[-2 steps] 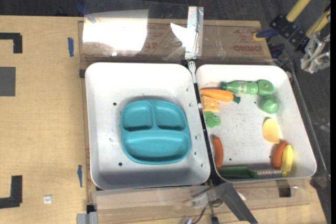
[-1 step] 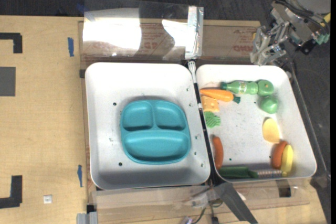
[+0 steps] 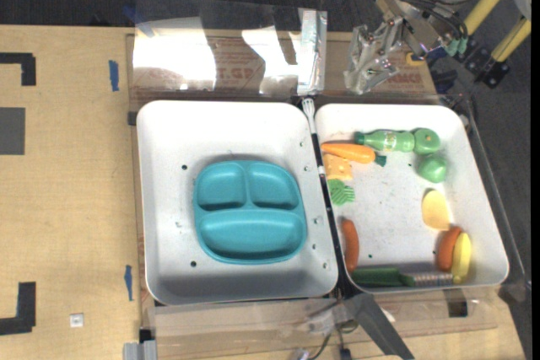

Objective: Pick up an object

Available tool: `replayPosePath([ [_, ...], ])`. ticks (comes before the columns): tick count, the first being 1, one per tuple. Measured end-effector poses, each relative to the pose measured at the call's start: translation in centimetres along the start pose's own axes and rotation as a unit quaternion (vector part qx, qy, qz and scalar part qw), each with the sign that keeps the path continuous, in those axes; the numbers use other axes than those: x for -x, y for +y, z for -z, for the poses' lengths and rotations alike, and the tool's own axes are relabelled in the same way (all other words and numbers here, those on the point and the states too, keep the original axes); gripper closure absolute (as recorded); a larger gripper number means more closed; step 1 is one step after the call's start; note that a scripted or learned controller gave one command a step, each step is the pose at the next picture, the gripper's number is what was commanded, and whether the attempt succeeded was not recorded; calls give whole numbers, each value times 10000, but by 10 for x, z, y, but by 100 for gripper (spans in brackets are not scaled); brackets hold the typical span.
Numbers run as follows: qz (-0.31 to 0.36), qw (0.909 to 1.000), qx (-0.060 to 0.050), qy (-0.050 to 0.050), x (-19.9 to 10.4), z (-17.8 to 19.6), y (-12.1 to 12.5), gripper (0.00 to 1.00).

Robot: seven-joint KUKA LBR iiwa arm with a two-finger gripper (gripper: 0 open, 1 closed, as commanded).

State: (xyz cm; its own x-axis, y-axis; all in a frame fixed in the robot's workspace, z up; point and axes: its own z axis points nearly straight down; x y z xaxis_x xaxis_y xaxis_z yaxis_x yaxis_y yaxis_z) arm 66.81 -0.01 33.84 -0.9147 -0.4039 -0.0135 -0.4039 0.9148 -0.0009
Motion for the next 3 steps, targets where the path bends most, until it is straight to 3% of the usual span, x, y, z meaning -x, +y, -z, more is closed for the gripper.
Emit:
replayPosePath([
  [1,-328,9995,4,9,25,7,58,100],
  [2,-350,9994,18,39,59,-14,140,100],
  [3,-69,10000,12,49,74,-39,173,100],
])
